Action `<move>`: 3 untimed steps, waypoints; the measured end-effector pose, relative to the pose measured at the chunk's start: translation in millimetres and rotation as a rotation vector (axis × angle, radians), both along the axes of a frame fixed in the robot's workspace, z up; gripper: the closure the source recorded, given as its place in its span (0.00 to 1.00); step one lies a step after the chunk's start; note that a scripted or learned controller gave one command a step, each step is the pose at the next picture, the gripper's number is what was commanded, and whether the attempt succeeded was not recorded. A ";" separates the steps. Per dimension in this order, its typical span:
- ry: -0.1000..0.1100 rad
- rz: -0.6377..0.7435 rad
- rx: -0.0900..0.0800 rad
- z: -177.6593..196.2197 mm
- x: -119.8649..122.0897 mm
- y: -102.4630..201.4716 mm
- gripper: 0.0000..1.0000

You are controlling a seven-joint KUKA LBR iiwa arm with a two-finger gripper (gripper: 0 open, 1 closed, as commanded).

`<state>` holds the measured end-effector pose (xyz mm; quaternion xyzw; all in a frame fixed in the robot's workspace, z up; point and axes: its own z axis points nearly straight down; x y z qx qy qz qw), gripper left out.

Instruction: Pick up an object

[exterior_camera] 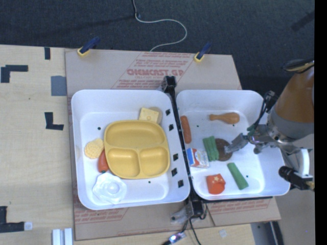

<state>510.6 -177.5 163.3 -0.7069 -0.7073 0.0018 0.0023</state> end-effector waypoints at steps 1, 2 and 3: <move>0.002 -0.001 0.001 -55.4 -11.8 -1.8 0.00; -0.004 0.000 -0.001 -79.9 -12.0 -1.1 0.00; -0.006 0.000 -0.003 -68.2 -11.5 -1.5 1.00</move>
